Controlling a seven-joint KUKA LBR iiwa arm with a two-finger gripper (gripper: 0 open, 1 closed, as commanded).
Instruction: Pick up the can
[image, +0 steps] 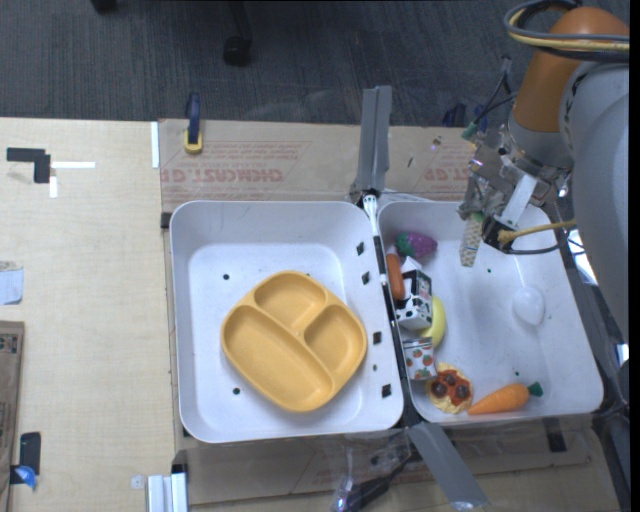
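My gripper (480, 238) hangs over the far part of the right bin (560, 330), near its back wall, under the orange-banded wrist. Nothing shows held in it. Along the right bin's left wall lies a cluster of small items. Among them is a short black-and-white container (413, 299), which may be the can, leaning against a yellow banana-like piece (436, 320). The gripper is well to the right of that container and farther back, apart from it.
The same cluster holds purple grapes (417, 243), an orange sausage-like piece (394, 276), a small carton (420, 357), a pizza toy (450, 389) and a carrot (499, 399). A white egg shape (528, 305) lies mid-bin. A yellow divided plate (293, 341) sits in the left bin (200, 300).
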